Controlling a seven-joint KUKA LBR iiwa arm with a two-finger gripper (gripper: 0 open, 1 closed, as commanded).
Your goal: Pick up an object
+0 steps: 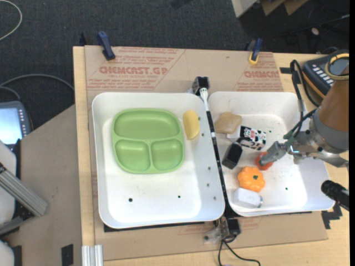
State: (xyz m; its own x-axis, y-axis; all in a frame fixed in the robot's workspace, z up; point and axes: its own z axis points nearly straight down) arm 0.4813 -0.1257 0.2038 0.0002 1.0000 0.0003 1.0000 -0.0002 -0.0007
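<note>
We've got the arm reaching in from the right over the right bin, and the claw is low inside it, tips pointing left. Right at the tips we see a small red thing; it touches or sits under them, but we cannot tell whether it is pinched, and we cannot tell whether the claw is spread or pressed together from this angle.

Just left and below the claw sits the orange toy pumpkin, near but apart from the red thing. Below that again, a white block lies close to the bin's near edge. Directly left of the claw there's a black piece, close to the wall that divides the two bins. Up and left of the claw we spot a small black-and-white carton, and beyond it a tan lump.

Open room? Below and to the right of the claw the bin floor is bare white out to the near rim. The far side of the bin above the claw is bare as well.

Far left of the claw, across the divide, the left bin carries a green divided plate with a yellow piece just beside its right edge.
</note>
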